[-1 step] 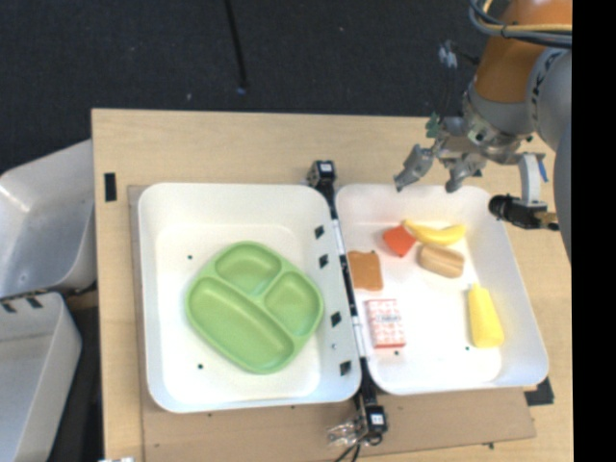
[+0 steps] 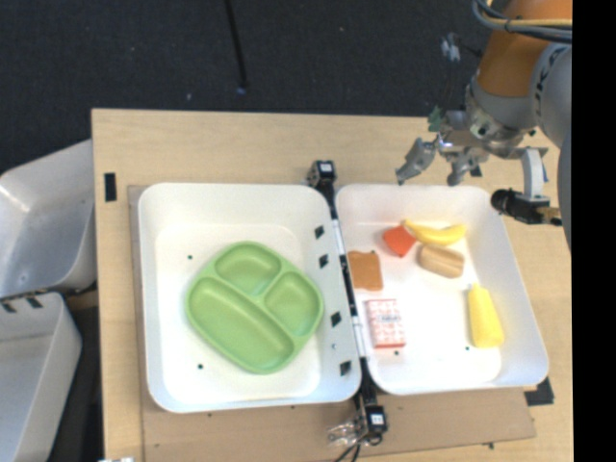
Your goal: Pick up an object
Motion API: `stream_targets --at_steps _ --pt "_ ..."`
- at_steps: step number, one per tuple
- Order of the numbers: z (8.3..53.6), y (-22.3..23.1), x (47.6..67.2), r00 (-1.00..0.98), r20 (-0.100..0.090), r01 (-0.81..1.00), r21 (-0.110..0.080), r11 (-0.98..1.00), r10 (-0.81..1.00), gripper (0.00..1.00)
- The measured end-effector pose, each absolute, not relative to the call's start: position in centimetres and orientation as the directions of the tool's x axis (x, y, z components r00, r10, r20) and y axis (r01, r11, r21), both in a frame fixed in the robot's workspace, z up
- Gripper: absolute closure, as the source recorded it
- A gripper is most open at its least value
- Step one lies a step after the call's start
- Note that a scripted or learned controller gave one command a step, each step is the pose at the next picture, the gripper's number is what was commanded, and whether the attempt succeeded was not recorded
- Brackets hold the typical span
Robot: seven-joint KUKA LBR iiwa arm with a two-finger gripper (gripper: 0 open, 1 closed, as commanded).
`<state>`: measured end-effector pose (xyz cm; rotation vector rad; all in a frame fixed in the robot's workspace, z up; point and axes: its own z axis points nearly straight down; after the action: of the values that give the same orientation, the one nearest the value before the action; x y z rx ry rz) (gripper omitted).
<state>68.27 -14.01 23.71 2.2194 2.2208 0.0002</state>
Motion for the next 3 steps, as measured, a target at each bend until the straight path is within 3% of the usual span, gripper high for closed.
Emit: stream_targets --at_steps 1,3 --pt "17.8 -13.6 67.7 0.0 -0.002 1.0 -0.003 0.0 1.0 0.0" --pt "10.1 -13.8 67.5 0.002 -0.004 1.0 0.002 -0.002 1.0 0.0"
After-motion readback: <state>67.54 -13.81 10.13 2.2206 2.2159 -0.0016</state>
